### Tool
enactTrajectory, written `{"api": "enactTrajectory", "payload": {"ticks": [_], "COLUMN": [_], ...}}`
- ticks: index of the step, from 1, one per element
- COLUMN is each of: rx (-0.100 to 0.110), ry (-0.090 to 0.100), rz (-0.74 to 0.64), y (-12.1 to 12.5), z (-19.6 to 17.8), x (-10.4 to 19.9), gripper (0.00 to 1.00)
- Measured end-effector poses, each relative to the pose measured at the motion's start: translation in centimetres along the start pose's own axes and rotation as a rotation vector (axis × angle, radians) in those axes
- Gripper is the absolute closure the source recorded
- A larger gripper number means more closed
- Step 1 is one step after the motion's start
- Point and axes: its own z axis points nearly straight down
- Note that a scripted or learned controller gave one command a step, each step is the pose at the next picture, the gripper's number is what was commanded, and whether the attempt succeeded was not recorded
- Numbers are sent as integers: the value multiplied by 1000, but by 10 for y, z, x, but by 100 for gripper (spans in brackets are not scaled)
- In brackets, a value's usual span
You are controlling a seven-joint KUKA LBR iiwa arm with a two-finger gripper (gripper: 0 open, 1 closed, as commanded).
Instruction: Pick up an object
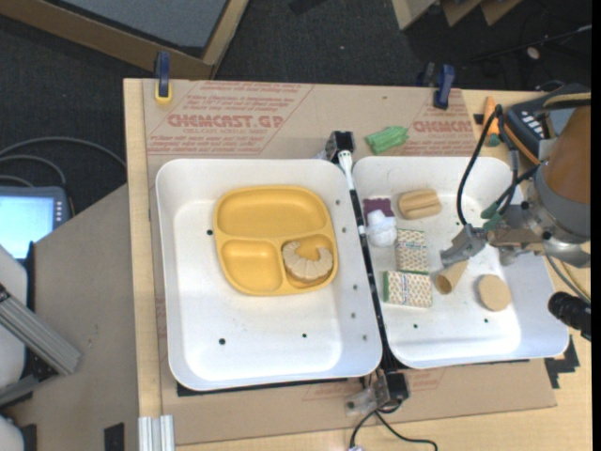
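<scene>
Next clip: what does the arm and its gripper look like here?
The arm is a bulky rounded body, orange-brown on top and grey below. A black cable loops in front of it. The gripper is small, grey metal, at the end of a grey wrist block.

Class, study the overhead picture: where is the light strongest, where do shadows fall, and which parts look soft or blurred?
Camera view: the left bin floor glares brightest; the yellow tray casts a soft shadow along its lower edge; the arm at the right looks blurred; small items in the right bin lack fine detail.
</scene>
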Motion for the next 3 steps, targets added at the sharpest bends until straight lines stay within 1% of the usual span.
{"api": "enactTrajectory", "payload": {"ticks": [1, 2, 3], "rx": [8, -2, -11], "ry": [0, 4, -3], "rz": [2, -1, -3], "y": [41, 88, 175], "z": [91, 168, 164], "x": [-38, -34, -33], "gripper": [0, 0, 0]}}
